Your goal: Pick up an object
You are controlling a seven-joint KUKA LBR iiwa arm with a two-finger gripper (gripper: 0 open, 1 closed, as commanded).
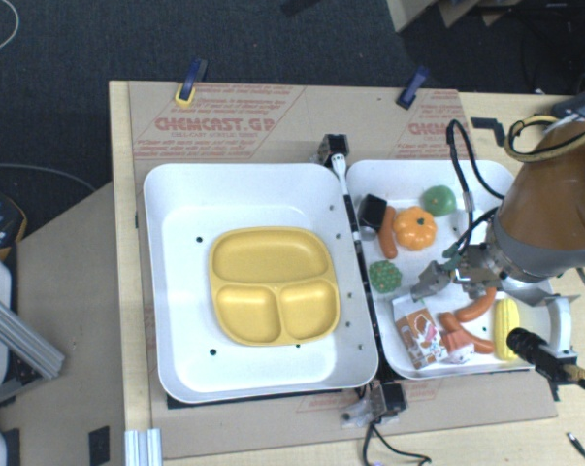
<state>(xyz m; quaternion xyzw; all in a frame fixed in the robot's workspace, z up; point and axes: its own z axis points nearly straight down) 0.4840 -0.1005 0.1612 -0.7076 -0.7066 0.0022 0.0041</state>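
My gripper (436, 280) hangs over the middle of the right bin (486, 175), just above a printed snack packet (420, 336). To its left lies a small green knobbly piece (385, 277). Farther back sit an orange pumpkin toy (414, 228), a green ball (438, 200), a reddish sausage (387, 244) and a black block (373, 211). Orange carrot-like pieces (464, 320) and a yellow piece (506, 328) lie to the front right, partly under the arm. I see nothing held in the gripper.
The left bin (171, 260) holds a yellow divided plate (273, 285). The bulky arm (549, 202) covers the right bin's right side. Cables loop over that bin's far edge. Clamps sit between the bins at back and front.
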